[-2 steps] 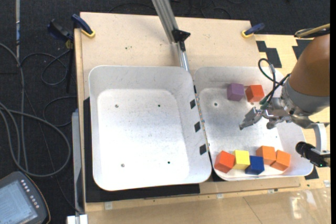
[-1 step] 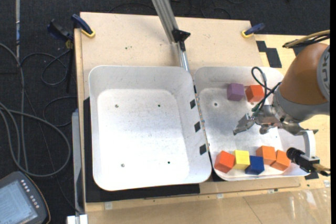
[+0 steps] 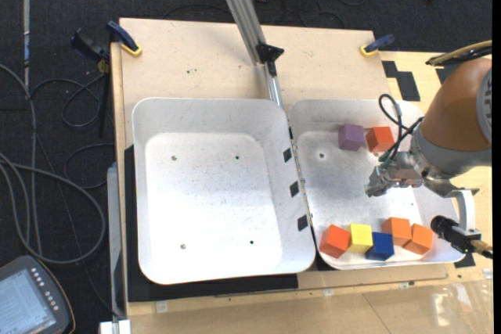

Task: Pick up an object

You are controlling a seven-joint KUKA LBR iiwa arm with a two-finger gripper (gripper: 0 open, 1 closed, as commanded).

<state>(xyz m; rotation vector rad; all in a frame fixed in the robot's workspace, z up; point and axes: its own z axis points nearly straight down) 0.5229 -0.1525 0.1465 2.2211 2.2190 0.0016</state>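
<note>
No pick was made yet: gripper (image 3: 379, 185) was seen low in the right bin (image 3: 313, 160), finger state not discernible, nothing visibly held, with orange cube (image 3: 380, 138) and purple cube (image 3: 351, 137) just beyond it.

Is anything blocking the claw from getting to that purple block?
Nothing visible lies between them. The gripper hangs over bare bin floor in the right bin, below the purple block. An orange block sits right beside the purple one.
</note>
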